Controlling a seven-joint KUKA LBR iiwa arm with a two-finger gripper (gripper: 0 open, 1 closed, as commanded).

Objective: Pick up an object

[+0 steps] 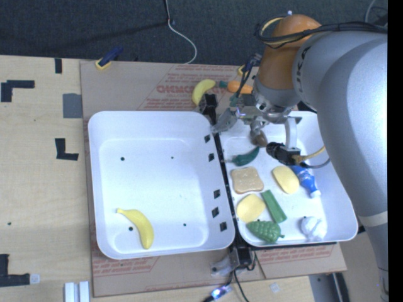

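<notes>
The grey arm with its orange band reaches in from the right, and the gripper hangs over the top end of the right bin, close to the divide between the two bins; whether it is spread or closed, I cannot tell, and nothing can be seen held in it. The right bin is crowded — a slice of toast lies near its middle, with a pale yellow oval piece just to its right and a blue-and-white item beside that. Below the toast sits a yellow lemon-like piece, a green cucumber-like stick next to it, and a bumpy green piece at the bin's near edge. A small white object rests in the lower right corner, and a dark green curved piece lies just under the gripper. The left bin holds one banana in its lower left part — well apart from the gripper. Another yellow banana lies on the cardboard behind the bins.
</notes>
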